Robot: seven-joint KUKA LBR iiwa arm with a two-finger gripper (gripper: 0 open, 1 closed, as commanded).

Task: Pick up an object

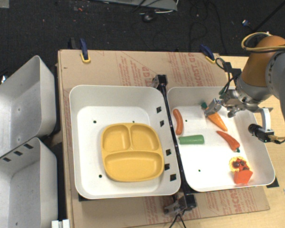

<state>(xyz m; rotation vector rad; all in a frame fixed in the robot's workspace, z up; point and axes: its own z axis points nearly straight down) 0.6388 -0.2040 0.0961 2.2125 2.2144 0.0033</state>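
The right bin (261,175) holds several toy foods. A red sausage (178,121) lies near its left wall, with a green pickle (191,139) just below it. An orange carrot (218,121) with a green top lies toward the back, and a red chili pepper (228,140) rests to its lower right. An orange and red piece (241,170) sits in the front right corner. My gripper (226,104) hangs over the back of the right bin, just above the carrot's top end. Nothing visibly sits in its grasp.
The left bin (85,108) carries a yellow divided plate (132,152). A black divider (171,137) runs between the two bins. White containers (19,127) stand off the bench at the left. The grey arm (266,75) comes in over the right bin's back right corner.
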